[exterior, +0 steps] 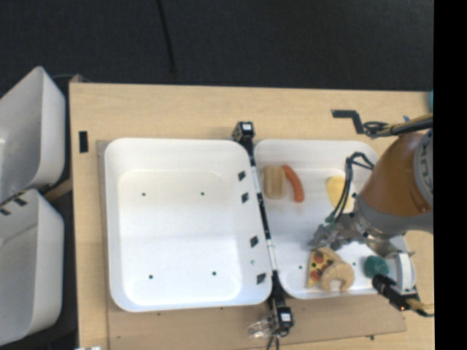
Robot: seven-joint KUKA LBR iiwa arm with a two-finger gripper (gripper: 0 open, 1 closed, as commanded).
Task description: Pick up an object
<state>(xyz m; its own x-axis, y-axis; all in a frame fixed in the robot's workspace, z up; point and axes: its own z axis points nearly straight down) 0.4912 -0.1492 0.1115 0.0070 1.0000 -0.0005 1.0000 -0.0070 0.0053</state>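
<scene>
Down front, pizza slice (317, 266) and bread chunk (338, 274) under the gripper (332, 237); can't tell its state. Looks light, stiff plastic; pinch the edges.

The arm (398, 184) comes in from 3 o'clock, its orange band uppermost. Its tool (330, 238) sits low, pointing toward 8 o'clock.

Count on the table (168, 108): two white bins, left bin (175, 152) and right bin (306, 150). Right bin holds one sausage (293, 183), one bread piece (273, 182), one yellow item (335, 190), one pizza slice (317, 266), one tan item (338, 274), one teal item (376, 265).
</scene>
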